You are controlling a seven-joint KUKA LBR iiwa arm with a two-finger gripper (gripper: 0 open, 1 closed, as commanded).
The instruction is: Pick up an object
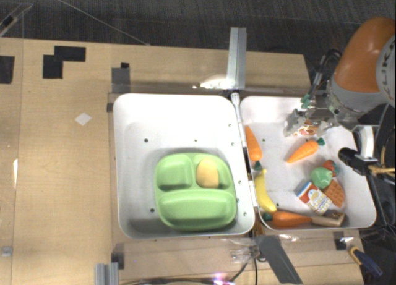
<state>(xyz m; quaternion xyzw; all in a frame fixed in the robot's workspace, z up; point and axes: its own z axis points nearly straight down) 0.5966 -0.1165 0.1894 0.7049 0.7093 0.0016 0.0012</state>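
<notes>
Right bin (pixel 272 107): hand (pixel 307 119) above small packet (pixel 305 131), carrot (pixel 303 150) beside.

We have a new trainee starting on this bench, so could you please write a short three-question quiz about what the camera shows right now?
1. True or false: the green divided tray sits in the left bin.
2. Which item lies in the tray's upper right compartment?
A. a carrot
B. a yellow, egg-shaped item
C. a banana
3. Fill the blank: the banana lies along the ______ wall of the right bin.

Key
1. True.
2. B: the yellow egg-shaped item is there; the carrot is in the right bin, below the gripper.
3. Left.
</notes>
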